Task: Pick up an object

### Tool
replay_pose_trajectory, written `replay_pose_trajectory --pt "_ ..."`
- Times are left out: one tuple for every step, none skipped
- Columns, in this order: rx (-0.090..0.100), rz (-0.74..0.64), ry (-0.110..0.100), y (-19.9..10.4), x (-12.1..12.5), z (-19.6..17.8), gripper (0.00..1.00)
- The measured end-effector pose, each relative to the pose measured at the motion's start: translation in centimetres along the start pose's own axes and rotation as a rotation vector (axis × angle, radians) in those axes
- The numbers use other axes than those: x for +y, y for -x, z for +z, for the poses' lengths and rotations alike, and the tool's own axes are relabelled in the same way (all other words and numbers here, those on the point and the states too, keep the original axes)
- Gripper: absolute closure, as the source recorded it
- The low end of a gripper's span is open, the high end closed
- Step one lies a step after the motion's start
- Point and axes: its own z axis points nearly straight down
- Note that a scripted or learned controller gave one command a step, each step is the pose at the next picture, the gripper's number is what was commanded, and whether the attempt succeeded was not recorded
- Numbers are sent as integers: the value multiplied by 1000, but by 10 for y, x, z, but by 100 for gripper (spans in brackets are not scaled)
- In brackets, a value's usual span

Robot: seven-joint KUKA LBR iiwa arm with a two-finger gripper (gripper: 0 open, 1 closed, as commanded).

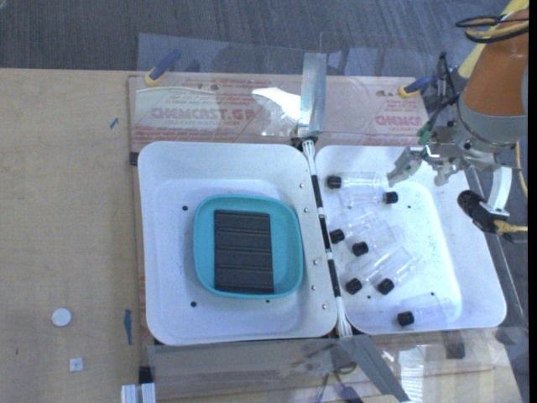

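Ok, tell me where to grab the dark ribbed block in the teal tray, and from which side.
Probably from straight above, pinching the dark ribbed block across its narrower width, on its long left and right edges. It lies flat, and the teal tray shows bare floor beside those edges.

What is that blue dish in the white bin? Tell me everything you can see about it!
The blue dish is a shallow teal tray, squarish with rounded corners and a raised rim, and it looks like plastic. It lies flat in the middle of the left bin. A dark grey ridged block lies inside it, covering most of its floor. Only the bin beneath and that block touch it; the clear, black-capped bottles lie in the other bin.
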Motion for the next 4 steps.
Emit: replay_pose_trajectory --pt "-1 -126 3 36 22 105 0" --pt "-2 -143 7 11 4 114 0" --pt "-4 -186 9 64 13 115 0" --pt "0 -200 7 8 -2 114 0"
